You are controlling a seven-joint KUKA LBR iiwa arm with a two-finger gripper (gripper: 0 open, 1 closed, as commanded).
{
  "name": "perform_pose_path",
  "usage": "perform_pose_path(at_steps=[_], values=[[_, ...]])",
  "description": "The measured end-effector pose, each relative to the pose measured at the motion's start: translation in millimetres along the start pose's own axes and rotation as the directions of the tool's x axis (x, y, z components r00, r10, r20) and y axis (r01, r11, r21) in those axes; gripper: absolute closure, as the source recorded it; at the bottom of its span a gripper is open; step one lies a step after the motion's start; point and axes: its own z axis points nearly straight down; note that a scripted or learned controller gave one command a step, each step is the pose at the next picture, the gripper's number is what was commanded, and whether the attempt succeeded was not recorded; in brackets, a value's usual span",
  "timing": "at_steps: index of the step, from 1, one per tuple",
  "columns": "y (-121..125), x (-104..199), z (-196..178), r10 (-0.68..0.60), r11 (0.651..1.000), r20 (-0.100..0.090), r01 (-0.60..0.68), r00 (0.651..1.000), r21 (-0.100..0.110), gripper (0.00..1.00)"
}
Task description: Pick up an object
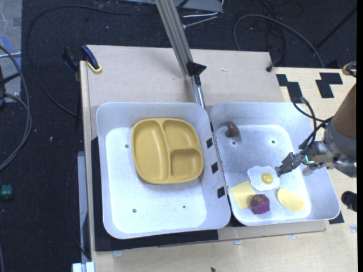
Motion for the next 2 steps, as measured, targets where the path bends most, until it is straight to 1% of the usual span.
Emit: perform_pose_path(at_steps=[1,2], values=[[1,0,-1,0.0,1.0,0.001,0.0,1.0,-0.002,0.0],[8,-5,58,0.001,1.0,-0.001,-0.001,1.0,0.002,0.0]])
